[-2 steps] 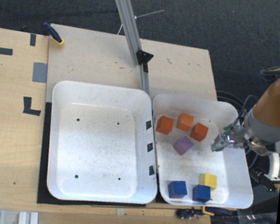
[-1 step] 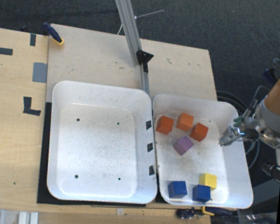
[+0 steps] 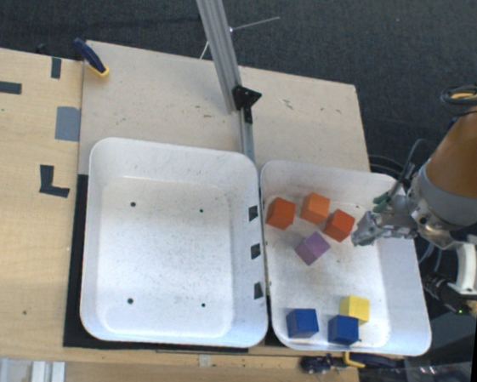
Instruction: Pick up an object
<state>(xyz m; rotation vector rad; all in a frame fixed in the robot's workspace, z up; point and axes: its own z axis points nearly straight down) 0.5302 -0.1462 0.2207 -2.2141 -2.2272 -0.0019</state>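
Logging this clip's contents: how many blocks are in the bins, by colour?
Orange blocks: 3
Purple block: 1
Blue blocks: 2
Yellow block: 1
Total: 7, all in the right bin, where the gripper is next to an orange block.

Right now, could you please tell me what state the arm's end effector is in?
End effector: cannot be told; it sits low in the right-hand shallow white plastic bin, just right of the small red-orange cube, with nothing visibly between it.

three orange cubes [image 3: 314, 212] in a row, purple cube [image 3: 311, 248] below, two blue cubes [image 3: 321, 325] and yellow cube [image 3: 355, 307] at right bin's [image 3: 406, 282] near edge
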